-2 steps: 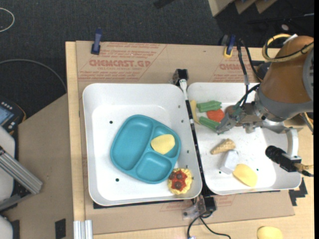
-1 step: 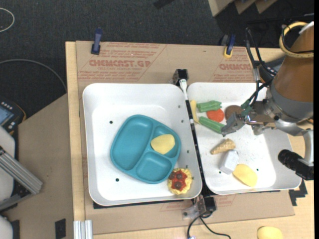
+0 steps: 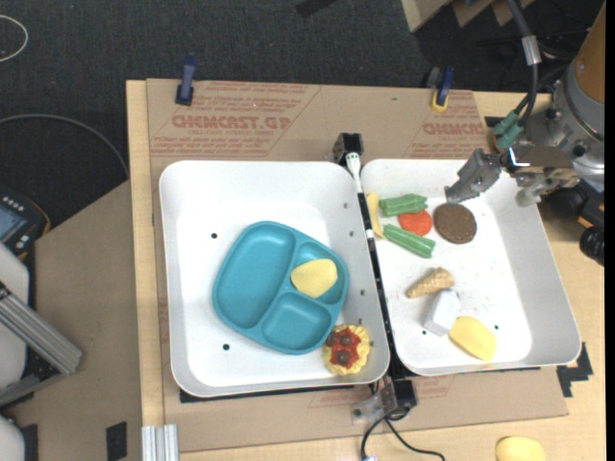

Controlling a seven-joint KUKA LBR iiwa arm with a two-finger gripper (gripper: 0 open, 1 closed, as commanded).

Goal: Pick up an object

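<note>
Gripper [image 3: 483, 175], finger state unclear to you, hovers just above-right of the flat, rigid brown plastic cookie disc [image 3: 455, 224]; grip its rim.

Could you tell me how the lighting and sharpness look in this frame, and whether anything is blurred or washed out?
Camera view: even overhead light; the white bins are bright but not blown out; soft shadows lie under the blue plate; the toys look reasonably sharp; the gripper is slightly soft-edged; the dark floor at the top loses detail.
</note>
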